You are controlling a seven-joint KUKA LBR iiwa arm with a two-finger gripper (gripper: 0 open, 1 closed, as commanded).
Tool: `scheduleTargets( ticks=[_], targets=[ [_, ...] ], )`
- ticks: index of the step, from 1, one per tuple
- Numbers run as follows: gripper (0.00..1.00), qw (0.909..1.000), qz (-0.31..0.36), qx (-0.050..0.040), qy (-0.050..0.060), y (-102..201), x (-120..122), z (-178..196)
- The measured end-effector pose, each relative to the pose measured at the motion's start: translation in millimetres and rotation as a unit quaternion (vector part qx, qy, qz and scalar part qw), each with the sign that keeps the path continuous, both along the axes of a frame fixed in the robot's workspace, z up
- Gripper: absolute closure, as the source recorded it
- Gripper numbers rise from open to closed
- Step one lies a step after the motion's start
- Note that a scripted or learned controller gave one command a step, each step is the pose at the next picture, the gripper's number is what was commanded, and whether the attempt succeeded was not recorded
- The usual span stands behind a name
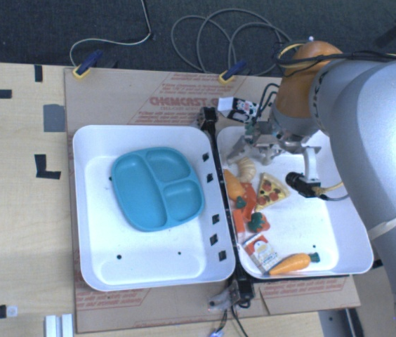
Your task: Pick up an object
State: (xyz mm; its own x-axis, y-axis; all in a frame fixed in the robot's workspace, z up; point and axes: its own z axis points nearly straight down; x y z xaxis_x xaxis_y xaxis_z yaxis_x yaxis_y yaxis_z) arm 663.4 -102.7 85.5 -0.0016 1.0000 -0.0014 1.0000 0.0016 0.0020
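The gripper [248,146] hangs low over the right bin's [338,248] far-left corner, just above a pale round toy [246,168]; whether it grasps anything cannot be told, so nothing looks lifted yet.

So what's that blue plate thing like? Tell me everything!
The blue divided plate looks like smooth plastic, light blue, with rounded corners. Raised ridges split it into three sections: one large section on its left and two smaller ones on its right. It lies flat and slightly turned on the floor of the left white bin, near the middle. Nothing sits on it, and it appears clear of the bin's walls.
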Motion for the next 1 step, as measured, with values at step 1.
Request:
scheduleTargets(
  ticks=[1],
  targets=[
    [1.0,1.0,0.0,-0.0001,0.0,0.5,0.1,10.0]
  ],
)
